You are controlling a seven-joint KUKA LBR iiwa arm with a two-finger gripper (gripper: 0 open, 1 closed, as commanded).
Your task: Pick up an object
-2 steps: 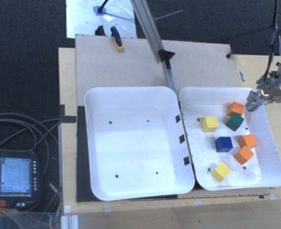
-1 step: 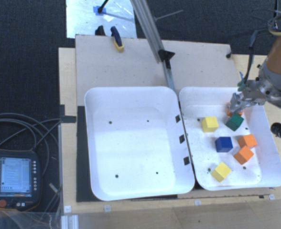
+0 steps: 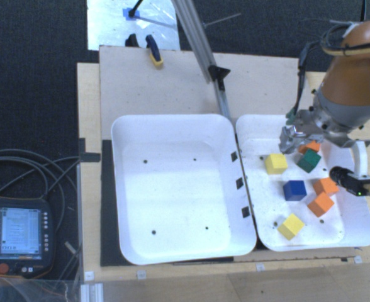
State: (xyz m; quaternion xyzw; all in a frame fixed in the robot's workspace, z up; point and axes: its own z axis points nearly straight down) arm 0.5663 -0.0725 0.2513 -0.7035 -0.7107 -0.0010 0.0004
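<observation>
The right white bin [image 3: 260, 234] holds several small blocks: a yellow one [image 3: 275, 163], a green one [image 3: 309, 161], a blue one [image 3: 294, 189], two orange ones [image 3: 326, 185] [image 3: 321, 203] and a second yellow one [image 3: 291, 226]. Another orange block [image 3: 309, 147] peeks out just under the wrist. My gripper [image 3: 293, 140] hangs over the bin's upper part, close above the green and orange blocks and up-right of the yellow one. Its fingers are too small and cluttered to read.
The left white bin [image 3: 125, 137] sits beside it, sharing a middle wall with black clips. A slanted metal pole [image 3: 197, 33] crosses above the bins' top edge. A teach pendant [image 3: 18, 234] with cables lies at the far left, off the bench.
</observation>
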